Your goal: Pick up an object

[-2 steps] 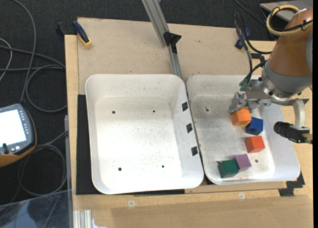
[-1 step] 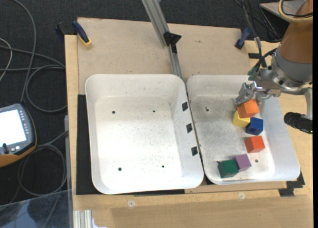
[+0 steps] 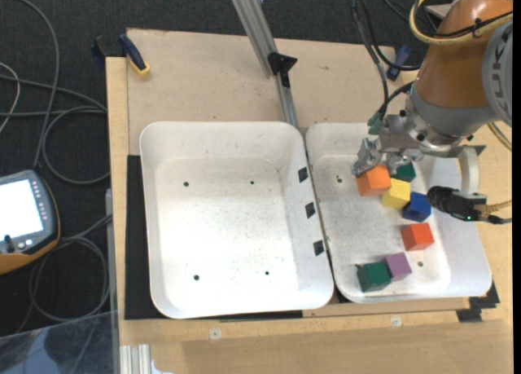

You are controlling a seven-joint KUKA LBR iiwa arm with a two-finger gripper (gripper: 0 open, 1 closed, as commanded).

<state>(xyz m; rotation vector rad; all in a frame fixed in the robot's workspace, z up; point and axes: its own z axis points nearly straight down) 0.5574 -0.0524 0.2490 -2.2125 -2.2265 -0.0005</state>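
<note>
Robotics lab: plywood bench, teach pendant, loose floor cables.

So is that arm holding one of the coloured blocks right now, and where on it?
It cannot be told. The gripper sits right over the orange block in the right bin, but the grip itself is hidden.

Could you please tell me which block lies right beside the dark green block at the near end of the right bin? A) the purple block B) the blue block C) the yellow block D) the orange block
A: the purple block sits against the dark green block at the near end of the right bin, while the other colours lie farther up, nearer the tool.
</note>
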